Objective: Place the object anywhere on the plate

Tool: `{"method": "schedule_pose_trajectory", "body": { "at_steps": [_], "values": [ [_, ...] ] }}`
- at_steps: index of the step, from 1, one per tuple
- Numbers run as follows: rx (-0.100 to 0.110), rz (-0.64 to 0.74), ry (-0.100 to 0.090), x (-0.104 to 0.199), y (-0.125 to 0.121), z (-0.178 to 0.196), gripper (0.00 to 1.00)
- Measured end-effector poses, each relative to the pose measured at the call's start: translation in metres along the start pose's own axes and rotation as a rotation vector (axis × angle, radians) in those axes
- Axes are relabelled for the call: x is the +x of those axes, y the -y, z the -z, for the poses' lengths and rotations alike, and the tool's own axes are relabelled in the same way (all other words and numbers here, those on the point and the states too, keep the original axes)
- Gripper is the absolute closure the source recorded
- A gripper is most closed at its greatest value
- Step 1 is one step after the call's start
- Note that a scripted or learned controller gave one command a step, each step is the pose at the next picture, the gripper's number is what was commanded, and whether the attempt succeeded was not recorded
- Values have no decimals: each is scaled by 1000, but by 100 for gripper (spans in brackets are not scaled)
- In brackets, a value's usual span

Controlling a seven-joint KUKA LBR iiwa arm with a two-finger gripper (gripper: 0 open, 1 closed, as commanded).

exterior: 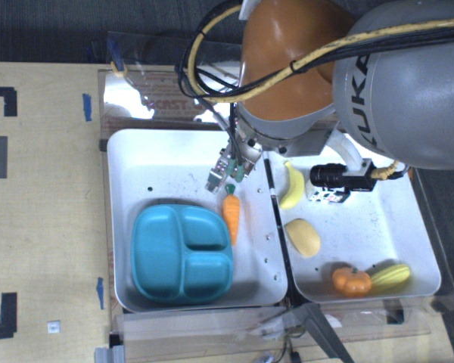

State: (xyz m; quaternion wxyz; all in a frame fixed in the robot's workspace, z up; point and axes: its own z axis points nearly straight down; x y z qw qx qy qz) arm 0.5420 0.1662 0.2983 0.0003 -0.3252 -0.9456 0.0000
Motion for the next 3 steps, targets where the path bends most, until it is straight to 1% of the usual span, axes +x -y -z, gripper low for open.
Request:
{"method": "schedule_pose_trajectory", "body": {
  "at_steps": [1, 2, 3],
  "values": [
    [-5, -391, 4, 19, 48, 63, 100],
    [5, -610, -2, 59, 7, 28, 100],
    [5, -801, -1, 47, -29, -11, 100]
  ]
}}
